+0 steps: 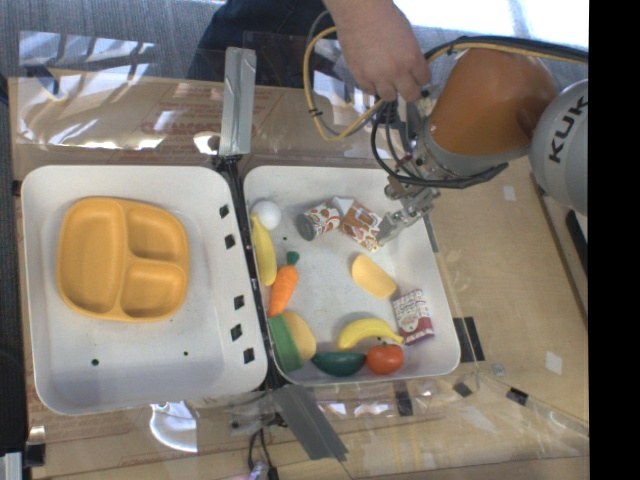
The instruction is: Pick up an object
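The right bin [430, 268] holds several toy foods. Two brown-and-white patterned packets [345, 221] lie near its far side, with a grey piece [305, 226] on their left. A yellow wedge [373, 276] rests in the middle. Along the left wall are a white ball [266, 211], a yellow corn-like piece [263, 252] and a carrot [283, 290]. At the front lie a banana [368, 331], a tomato [384, 358], a dark green piece [338, 363] and a red-and-white packet [412, 315]. My gripper [400, 216] hangs low at the bin's far right, right beside the patterned packets.
The left bin [60, 368] holds a yellow divided plate [122, 258]. A person's hand [385, 58] reaches down from the top and touches the arm near the orange band [485, 103]. Yellow and black cables [340, 118] loop beside the wrist.
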`<state>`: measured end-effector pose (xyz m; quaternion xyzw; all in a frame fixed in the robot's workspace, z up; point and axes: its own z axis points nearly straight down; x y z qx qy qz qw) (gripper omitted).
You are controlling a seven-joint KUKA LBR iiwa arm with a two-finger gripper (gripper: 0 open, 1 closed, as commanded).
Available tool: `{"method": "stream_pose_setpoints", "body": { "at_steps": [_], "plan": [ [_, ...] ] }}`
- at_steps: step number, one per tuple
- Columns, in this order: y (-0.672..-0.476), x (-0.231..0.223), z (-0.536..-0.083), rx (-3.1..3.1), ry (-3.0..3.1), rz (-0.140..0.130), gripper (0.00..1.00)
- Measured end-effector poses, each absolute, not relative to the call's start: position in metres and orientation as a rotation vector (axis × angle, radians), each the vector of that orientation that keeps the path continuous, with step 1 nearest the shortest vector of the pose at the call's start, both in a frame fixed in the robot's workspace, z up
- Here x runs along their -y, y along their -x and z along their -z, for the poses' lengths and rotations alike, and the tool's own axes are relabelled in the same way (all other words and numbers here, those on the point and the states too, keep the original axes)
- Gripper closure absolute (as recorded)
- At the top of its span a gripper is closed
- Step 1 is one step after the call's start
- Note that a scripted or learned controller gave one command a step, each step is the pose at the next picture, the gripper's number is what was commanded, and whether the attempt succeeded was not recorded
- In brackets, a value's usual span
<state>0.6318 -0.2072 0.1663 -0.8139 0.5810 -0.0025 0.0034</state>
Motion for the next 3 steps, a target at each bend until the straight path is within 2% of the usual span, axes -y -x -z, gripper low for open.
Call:
{"method": "stream_pose_setpoints", "body": {
  "at_steps": [1,2,3],
  "plan": [
    [-0.645,0.184,-0.175,-1.673,2.663,0.019,1.0],
    [-0.642,0.132,-0.14,-1.933,2.494,-0.036,1.0],
    [-0.6,0.193,-0.13,-1.302,2.861,-0.01,1.0]
  ]
}}
